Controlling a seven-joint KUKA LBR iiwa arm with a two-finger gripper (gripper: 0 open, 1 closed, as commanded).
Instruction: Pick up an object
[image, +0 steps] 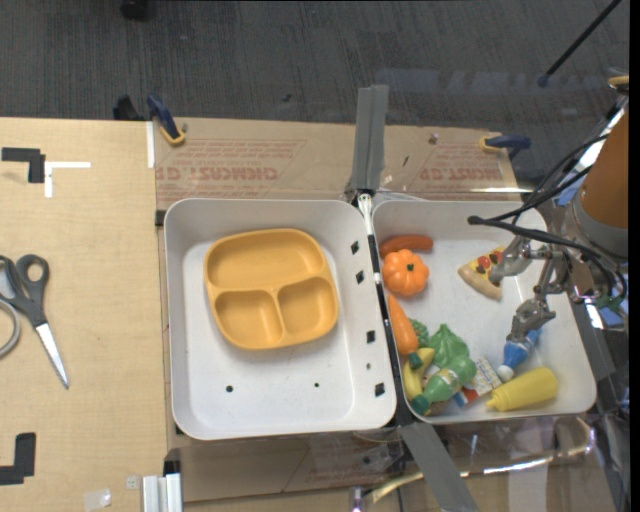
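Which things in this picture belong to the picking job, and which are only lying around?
For the job:
gripper, low in the right bin
blue bottle just below it
yellow bottle
pizza slice
pumpkin
carrot

Lying about:
yellow tray in the left bin
scissors on the bench

Cardboard sheet (250, 165) along the tabletop's far edge: you can see red print, upside down, too blurred to read.
Elsewhere: you'll find no legible text.
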